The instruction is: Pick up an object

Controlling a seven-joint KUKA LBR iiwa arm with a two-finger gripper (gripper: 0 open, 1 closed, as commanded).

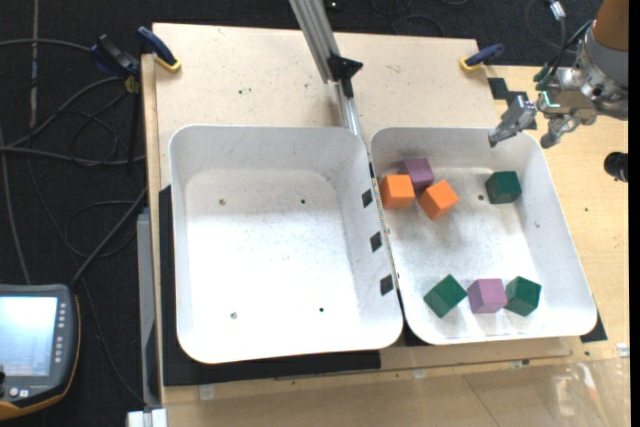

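Observation:
The right bin (560, 215) holds several blocks. Two orange blocks (397, 190) (438, 199) lie beside a purple block (418, 172) near its back left. A dark green block (503, 186) sits alone toward the back right. Along the front edge lie a green block (445, 296), a purple block (487, 295) and another green block (523, 295). My gripper (528, 125) hovers over the bin's back right rim, fingers spread open, with nothing between them. It is above and to the right of the dark green block.
The left bin (190, 215) stands beside the right one on the pale bench board. A slanted metal pole (305, 0) ends at the gap between the bins. Clamps (160, 50) (480, 57) sit at the board's back corners.

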